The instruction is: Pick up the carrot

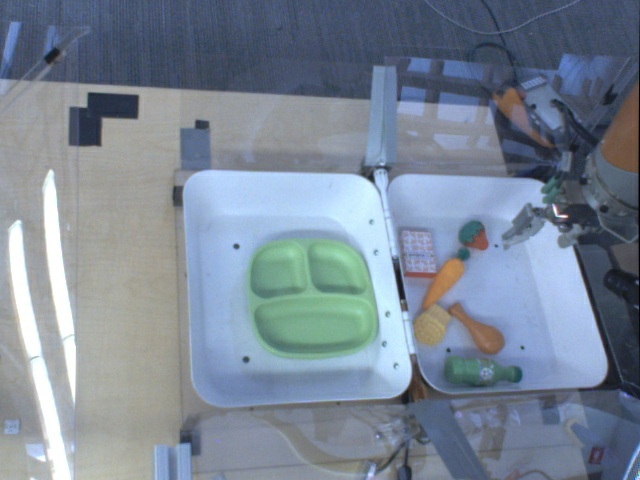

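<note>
1. The arm (pixel 618 158) is cut off by the right edge of the picture, so just its wrist and the gripper (pixel 545 223) can be seen.
2. The gripper's metal parts blur into the clutter behind them; whether it is apart or together cannot be told, and nothing is seen held in it.
3. The small card (pixel 417 251) to the gripper's left bears a pink and white pattern too fine to read.
4. Glare streaks lie across the wooden bench (pixel 100 268) far to the gripper's left, and dark carpet lies beyond the bench, with a thin cable looped on it.
5. Two white bins sit side by side; the gripper hangs over the upper right part of the right bin (pixel 560 308).
6. The left bin (pixel 215 268), well away from the gripper, holds a green divided plate (pixel 312 298).
7. The carrot (pixel 445 279) lies tilted on the floor of the right bin, below and to the left of the gripper, apart from it, its green top pointing up toward the gripper.
8. A strawberry (pixel 473 235) lies between carrot top and gripper.
9. Farther down are a corn piece (pixel 432 325), a drumstick (pixel 477 330) and a green bottle (pixel 482 371).
</note>
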{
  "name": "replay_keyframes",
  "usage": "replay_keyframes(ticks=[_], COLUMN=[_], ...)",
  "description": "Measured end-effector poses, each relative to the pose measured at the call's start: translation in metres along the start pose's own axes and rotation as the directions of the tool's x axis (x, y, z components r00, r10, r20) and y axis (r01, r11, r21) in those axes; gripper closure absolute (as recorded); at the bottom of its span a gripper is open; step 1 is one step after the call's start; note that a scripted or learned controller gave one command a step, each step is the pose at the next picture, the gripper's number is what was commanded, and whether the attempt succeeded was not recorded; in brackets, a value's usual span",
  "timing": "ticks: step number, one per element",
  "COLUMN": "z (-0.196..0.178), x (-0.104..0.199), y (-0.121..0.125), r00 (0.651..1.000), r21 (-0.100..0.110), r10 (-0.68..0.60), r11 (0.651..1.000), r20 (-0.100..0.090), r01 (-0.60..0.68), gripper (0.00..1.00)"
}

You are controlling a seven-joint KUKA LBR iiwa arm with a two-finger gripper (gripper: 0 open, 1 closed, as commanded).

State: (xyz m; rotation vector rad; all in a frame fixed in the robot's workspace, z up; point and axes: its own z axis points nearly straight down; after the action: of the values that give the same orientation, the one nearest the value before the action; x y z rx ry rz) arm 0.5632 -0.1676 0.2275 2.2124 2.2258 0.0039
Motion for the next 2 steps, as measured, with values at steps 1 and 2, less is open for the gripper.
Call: replay_keyframes(ticks=[1,2], z=[0.099,0.138], x=[0.021,0.067], y=[0.009,0.027], r00=[0.984,0.971], r21=[0.001,-0.009], r10=[-0.178,-0.238], r11=[0.984,0.971], r20=[-0.001,0.001], r01=[0.178,0.238], gripper=[0.00,0.00])
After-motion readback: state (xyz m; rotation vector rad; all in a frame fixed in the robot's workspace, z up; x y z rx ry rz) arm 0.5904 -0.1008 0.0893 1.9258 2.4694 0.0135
